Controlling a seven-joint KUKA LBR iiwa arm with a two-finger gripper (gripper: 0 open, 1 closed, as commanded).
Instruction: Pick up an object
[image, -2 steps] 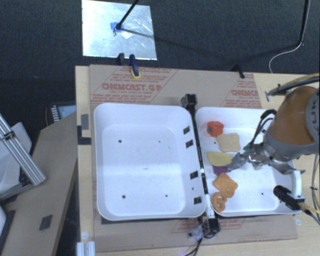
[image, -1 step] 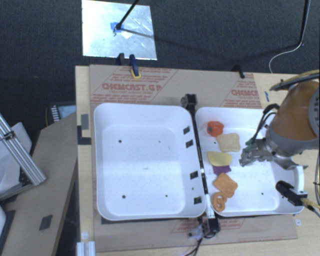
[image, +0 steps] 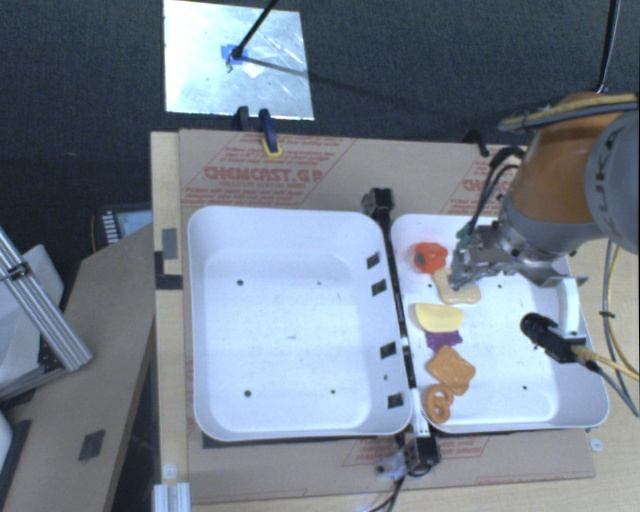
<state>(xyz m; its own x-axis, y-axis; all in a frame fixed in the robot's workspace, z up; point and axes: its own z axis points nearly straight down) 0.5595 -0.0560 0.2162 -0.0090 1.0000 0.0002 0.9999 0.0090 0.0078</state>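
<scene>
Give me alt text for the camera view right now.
The gripper hangs low in the right bin over a beige piece, beside a red piece. Yellow, purple and orange pieces lie nearer the camera.

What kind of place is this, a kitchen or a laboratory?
Most likely a robotics laboratory. A grey arm with its tool reaches over two white bins on a bench; small toy foods, like a yellow piece, lie in the right bin.
</scene>
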